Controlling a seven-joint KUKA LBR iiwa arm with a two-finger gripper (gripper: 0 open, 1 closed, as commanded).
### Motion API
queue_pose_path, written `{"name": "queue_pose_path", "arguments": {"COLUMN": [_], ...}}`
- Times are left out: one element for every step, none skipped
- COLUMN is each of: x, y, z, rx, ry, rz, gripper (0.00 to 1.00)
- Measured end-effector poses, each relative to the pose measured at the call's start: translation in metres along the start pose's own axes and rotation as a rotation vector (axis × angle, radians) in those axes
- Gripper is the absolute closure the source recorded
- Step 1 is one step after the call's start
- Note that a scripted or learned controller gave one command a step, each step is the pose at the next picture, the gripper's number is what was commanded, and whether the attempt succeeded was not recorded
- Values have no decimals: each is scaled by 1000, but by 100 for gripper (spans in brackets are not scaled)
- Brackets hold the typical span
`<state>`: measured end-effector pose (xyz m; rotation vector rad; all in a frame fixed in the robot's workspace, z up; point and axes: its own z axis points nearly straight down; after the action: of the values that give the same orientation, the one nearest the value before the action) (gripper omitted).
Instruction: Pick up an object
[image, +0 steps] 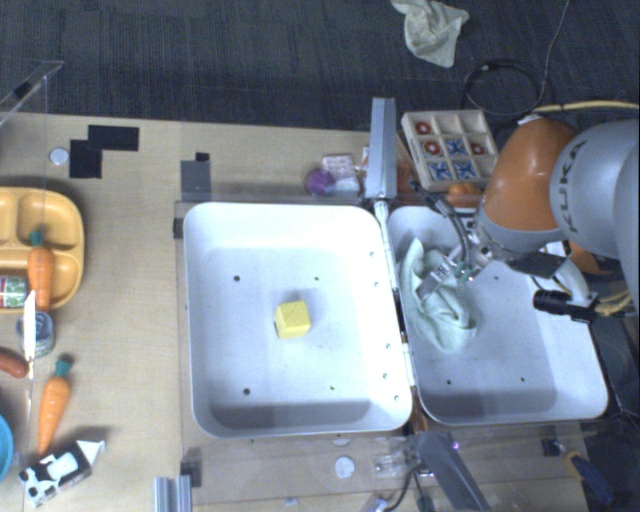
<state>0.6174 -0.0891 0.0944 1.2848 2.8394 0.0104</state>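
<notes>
A yellow block (293, 320) lies near the middle of the left bin (210, 300). In the right bin (560, 380) a crumpled pale green cloth (438, 308) lies against the left wall. My gripper (447, 274) hangs low over the cloth's upper part, reaching in from the right under the orange band (520, 185). Its tips sit right at the cloth's folds, and I cannot make out whether any cloth lies between them.
A divider bar (381, 150) stands between the bins at the back. Behind the right bin lies a tic-tac-toe board (450, 145). A yellow tray (40, 245) with toy carrots sits at the far left. A purple item (320, 181) rests behind the left bin.
</notes>
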Motion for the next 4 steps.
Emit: {"name": "queue_pose_path", "arguments": {"x": [0, 43, 4, -12], "y": [4, 92, 45, 41], "z": [-13, -94, -198, -151], "rx": [-7, 7, 8, 12], "ry": [-2, 8, 9, 17], "rz": [-1, 233, 168, -95], "gripper": [100, 100, 100, 100]}}
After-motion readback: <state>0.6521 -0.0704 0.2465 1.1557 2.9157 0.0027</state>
